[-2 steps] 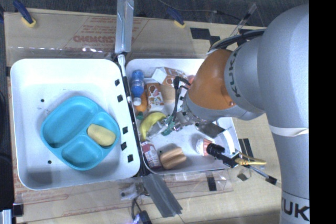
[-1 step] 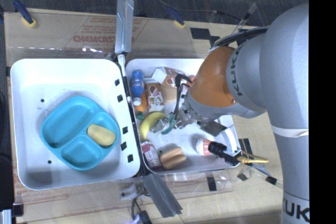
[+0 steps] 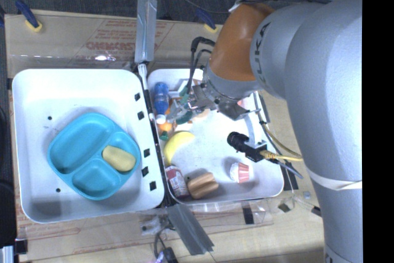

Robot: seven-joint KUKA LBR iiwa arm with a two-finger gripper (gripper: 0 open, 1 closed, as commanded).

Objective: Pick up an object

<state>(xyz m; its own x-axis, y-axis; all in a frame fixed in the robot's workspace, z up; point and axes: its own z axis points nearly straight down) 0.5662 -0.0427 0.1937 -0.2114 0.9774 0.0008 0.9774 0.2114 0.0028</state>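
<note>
While the gripper [image 3: 184, 105] hangs low at the right bin's [image 3: 271, 189] ten o'clock corner, over a blue bottle [image 3: 160, 97], its grip unreadable from here, a yellow banana [image 3: 177, 143], a hot dog [image 3: 202, 183] and a pink cupcake [image 3: 241, 171] lie toward six o'clock.

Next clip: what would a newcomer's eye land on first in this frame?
The big grey arm with its orange band dominates the right side, reaching down over the right bin. Next comes the bright blue divided plate in the left bin, with a yellow lump in one compartment. The right bin holds a clutter of small items, among them a yellow banana-like piece and a hot dog toy.
</note>
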